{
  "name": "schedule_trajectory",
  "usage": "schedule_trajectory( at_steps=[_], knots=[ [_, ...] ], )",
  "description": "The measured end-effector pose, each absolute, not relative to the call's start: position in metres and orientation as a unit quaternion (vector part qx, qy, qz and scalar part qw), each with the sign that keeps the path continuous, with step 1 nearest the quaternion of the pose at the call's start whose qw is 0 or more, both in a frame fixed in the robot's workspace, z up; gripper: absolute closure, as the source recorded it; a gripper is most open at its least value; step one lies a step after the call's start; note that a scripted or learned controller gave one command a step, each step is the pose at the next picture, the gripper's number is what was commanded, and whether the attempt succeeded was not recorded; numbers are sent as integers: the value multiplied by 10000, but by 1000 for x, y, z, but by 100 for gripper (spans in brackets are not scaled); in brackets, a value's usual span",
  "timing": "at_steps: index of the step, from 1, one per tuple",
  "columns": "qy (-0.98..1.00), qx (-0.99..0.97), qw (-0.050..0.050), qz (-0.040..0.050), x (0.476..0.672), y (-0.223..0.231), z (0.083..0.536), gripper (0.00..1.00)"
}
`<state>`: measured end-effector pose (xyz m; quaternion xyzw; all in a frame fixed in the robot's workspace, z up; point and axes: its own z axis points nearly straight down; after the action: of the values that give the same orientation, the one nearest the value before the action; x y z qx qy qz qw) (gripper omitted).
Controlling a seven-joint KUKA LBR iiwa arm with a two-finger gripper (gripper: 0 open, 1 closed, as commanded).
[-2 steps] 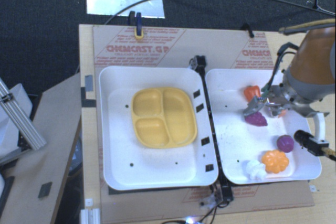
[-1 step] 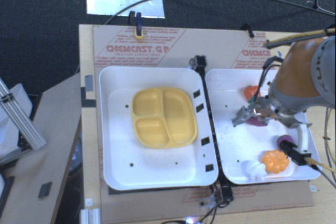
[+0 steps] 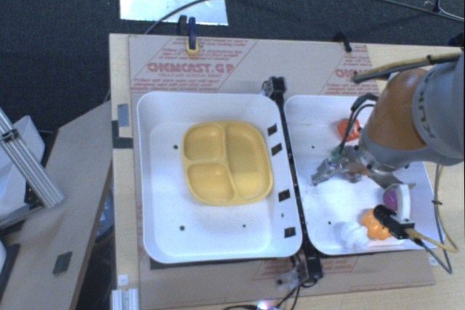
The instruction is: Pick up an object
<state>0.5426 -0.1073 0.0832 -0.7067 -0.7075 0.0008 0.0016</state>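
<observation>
You see a smooth yellow plastic tray (image 3: 225, 162), rounded and split into three compartments, lying in the left white bin (image 3: 156, 156). Right of that tray, in the other bin (image 3: 312, 120), the gripper (image 3: 323, 172) hangs low; I cannot tell its grip state. Further right lie a glossy orange piece (image 3: 347, 129), a purple disc (image 3: 392, 195) and an orange-and-white toy (image 3: 367, 227).

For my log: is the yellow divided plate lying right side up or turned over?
Right side up: the yellow plate shows its three hollow compartments in the left bin.
</observation>
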Motion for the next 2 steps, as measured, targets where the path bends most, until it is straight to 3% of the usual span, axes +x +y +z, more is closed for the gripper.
schedule_trajectory(
  at_steps=[1, 2],
  knots=[
    [-7069, -7073, -8, -8, 544, -108, 97, 100],
    [-7065, -7077, -26, -14, 548, -118, 147, 100]
  ],
)
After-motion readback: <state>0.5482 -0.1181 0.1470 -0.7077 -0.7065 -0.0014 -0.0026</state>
